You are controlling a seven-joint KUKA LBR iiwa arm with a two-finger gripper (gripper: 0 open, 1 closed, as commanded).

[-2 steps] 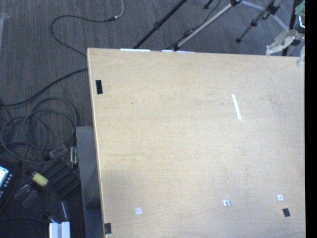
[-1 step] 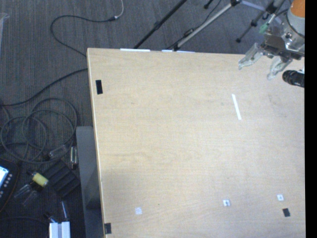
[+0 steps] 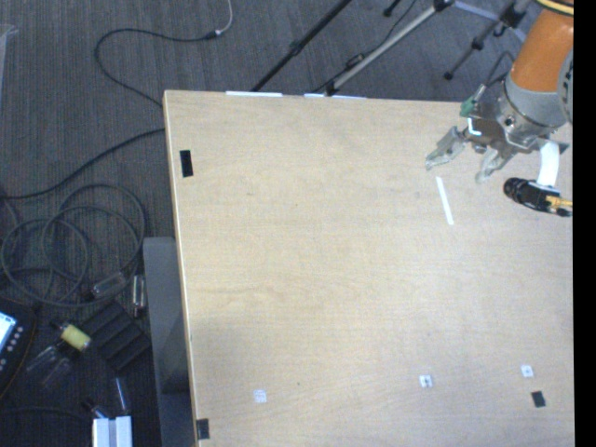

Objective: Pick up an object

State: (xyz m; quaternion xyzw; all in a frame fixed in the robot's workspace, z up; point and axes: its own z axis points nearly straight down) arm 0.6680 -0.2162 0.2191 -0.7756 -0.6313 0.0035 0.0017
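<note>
Black cables point(image 3: 65, 240) lie coiled on the dark carpet point(image 3: 84, 73) left of the wooden bench point(image 3: 326, 277), and tripod legs point(image 3: 410, 21) cross behind it.

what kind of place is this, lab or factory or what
Most likely a robotics lab or test space. A robot arm's gripper hangs open over a plain wooden bench top; loose cables sprawl over grey carpet, and tripod or stand legs are set up behind the bench.

No readable text, labels, numbers (marks too small).
</note>
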